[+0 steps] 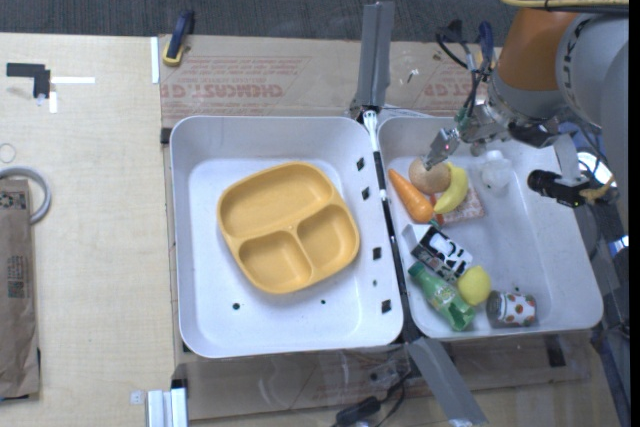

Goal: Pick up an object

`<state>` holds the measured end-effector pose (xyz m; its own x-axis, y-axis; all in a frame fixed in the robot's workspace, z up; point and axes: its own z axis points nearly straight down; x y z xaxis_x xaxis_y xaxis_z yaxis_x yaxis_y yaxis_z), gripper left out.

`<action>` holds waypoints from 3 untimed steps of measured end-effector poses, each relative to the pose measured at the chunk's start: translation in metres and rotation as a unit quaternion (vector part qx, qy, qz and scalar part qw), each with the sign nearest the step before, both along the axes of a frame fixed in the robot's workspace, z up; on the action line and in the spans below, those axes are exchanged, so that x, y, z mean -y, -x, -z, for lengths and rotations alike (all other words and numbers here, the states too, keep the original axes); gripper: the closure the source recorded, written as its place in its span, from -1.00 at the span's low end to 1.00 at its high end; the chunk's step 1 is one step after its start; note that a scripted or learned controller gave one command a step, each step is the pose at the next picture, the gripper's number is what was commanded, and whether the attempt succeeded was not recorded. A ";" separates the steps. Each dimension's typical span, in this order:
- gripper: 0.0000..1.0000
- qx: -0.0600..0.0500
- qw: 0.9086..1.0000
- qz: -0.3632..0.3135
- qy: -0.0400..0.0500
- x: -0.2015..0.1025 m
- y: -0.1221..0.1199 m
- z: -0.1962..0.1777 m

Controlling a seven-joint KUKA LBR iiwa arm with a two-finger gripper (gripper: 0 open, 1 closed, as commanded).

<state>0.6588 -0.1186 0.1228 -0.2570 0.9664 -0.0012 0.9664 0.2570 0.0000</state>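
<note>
Right bin [560,255] crowded leftward; tool [440,151], grip state unclear, hovers over potato [428,177].

The grey arm [590,65] reaches in from the right, its orange band [540,30] above the wrist, the pincer [440,150] angled down and leftward.

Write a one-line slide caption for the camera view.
KUKA arm's gripper poised over a potato, banana and carrot in the right bin; yellow divided plate in the left.
</note>
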 end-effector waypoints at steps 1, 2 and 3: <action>-1.00 -0.001 1.000 -0.004 0.000 0.005 0.022 0.031; 1.00 -0.005 1.000 -0.003 0.000 0.007 0.024 0.020; 1.00 0.001 1.000 -0.007 0.000 -0.047 0.000 -0.091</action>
